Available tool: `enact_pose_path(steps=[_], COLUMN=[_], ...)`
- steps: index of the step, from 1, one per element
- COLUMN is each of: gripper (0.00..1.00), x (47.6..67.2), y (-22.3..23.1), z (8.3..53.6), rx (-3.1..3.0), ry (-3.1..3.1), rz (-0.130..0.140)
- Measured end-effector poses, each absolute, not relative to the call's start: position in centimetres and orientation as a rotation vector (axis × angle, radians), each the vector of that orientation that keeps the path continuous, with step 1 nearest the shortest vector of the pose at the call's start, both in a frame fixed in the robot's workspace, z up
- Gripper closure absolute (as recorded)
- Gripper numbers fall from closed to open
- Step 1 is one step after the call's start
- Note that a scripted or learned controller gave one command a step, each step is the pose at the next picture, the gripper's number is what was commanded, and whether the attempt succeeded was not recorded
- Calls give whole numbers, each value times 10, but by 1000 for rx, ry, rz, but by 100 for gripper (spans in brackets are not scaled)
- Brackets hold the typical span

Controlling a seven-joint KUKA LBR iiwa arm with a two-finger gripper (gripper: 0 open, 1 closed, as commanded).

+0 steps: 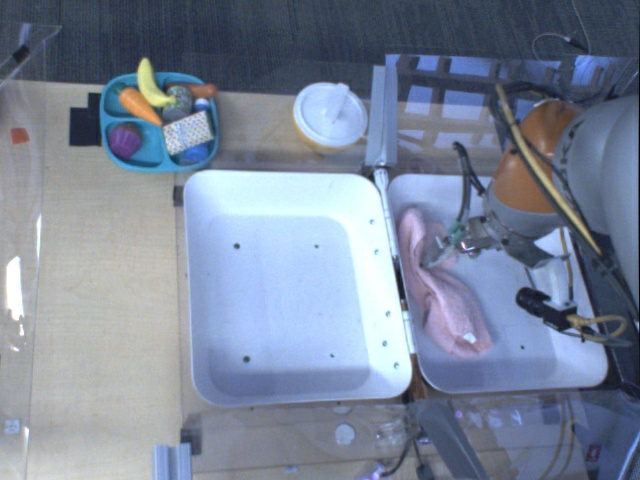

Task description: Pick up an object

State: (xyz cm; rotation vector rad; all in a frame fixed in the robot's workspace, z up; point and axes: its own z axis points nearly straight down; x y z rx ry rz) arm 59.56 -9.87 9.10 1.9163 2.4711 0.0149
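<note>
the arm (pixel 600 168) is reaching in from the right and leaning over the right bin (pixel 560 363), with the gripper (pixel 440 251) sitting low at the upper middle of the pink cloth (pixel 440 293). the cloth is lying crumpled in a long strip along the left side of the right bin, close beside the wall shared with the left bin (pixel 220 298), and it is resting flat on the bin floor along its whole visible length. the gripper tip is appearing to touch or press into the cloth, but the fingers are too small and dark against the fabric to separate, so whether they are apart, together or clamped on the cloth cannot be told. no part of the cloth is seen raised off the floor, so the pick is judged as not yet accomplished: the approach and descent are looking complete, while a confirmed grip and the lift are remaining. the cloth is soft and bunched, so a pinch on a fold may be taking only a thin layer and slipping on the rise. outside the bins, a blue tray (pixel 110 153) of toy food and a white lidded cup (pixel 331 114) are standing on the bench (pixel 100 298), well apart from the work.
</note>
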Motion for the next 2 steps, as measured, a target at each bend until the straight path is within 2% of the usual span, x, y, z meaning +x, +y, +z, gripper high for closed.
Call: enact_pose_path(steps=[1, 2], gripper=[0, 0], x=[494, 517], y=[-125, -93], z=[91, 91], rx=[1675, 1918], ry=[2640, 2469], rz=[11, 13])
